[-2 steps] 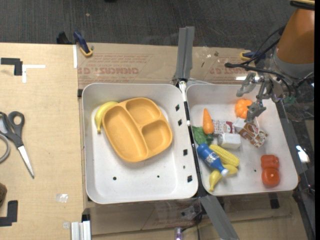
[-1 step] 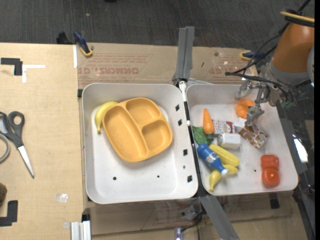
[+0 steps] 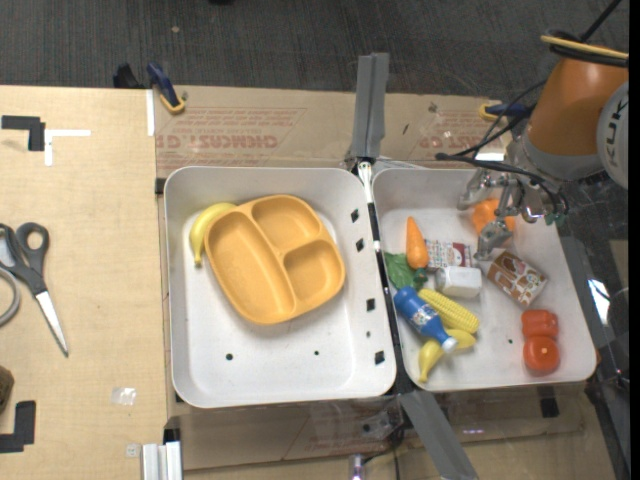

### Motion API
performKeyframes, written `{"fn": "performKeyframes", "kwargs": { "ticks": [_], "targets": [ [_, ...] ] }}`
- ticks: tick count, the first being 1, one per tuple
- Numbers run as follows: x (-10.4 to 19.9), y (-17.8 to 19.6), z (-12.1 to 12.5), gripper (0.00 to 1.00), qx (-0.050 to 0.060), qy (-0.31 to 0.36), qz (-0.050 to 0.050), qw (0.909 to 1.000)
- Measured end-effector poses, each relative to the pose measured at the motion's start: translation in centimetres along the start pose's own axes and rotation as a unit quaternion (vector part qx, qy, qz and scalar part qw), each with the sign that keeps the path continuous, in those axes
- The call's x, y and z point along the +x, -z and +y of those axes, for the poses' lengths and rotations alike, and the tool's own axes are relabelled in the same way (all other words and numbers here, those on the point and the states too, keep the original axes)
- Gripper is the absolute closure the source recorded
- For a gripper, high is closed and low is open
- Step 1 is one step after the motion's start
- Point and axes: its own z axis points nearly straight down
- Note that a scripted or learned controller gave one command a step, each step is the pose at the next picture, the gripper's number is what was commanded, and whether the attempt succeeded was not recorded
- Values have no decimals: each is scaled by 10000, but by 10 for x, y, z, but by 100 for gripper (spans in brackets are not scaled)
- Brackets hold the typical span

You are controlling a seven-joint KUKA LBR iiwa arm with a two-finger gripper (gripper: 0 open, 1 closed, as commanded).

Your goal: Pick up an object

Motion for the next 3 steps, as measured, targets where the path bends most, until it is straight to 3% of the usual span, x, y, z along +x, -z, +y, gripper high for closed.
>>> {"fn": "performKeyframes", "kwargs": {
  "ticks": [1, 2, 3],
  "targets": [
    [-2, 12, 0, 100, 14, 14, -36, 10000],
    [-2, 12, 0, 0, 14, 13, -36, 10000],
    [7, -1, 6, 0, -1, -384, 8, 9993]
  ]
}}
